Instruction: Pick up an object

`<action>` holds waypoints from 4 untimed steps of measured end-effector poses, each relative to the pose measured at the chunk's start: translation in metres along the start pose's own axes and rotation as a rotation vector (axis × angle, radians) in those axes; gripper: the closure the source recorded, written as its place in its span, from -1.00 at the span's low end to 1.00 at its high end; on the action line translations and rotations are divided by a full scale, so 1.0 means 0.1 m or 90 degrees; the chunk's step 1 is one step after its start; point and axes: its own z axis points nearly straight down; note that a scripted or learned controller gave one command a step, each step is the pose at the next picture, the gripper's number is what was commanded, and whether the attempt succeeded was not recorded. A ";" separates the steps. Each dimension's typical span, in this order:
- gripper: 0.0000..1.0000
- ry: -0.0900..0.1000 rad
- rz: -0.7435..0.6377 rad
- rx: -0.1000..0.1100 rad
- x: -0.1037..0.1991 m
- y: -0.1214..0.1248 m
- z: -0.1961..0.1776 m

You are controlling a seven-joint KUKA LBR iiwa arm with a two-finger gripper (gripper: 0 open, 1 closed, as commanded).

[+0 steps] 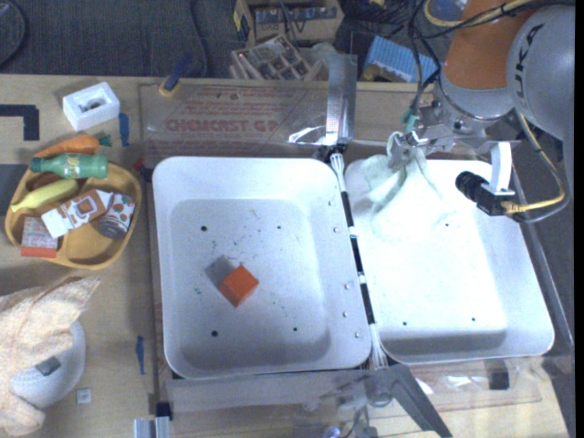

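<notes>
One orange block (241, 286) at six o'clock in left bin (173, 199); two bins; one gripper (407, 146) at twelve o'clock over right bin (511, 290), grip unreadable.

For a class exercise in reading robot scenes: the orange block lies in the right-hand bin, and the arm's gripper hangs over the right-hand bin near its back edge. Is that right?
Not quite. The camera view shows the orange block lying in the left-hand bin, not the right-hand one. The rest stands: the gripper hangs over the right-hand bin, near its back edge.
</notes>
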 end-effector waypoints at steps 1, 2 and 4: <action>1.00 -0.002 -0.254 -0.002 -0.25 -0.10 -0.49; 1.00 0.001 -0.207 0.002 0.71 0.06 -0.11; 1.00 -0.001 -0.067 -0.001 0.08 0.02 -0.26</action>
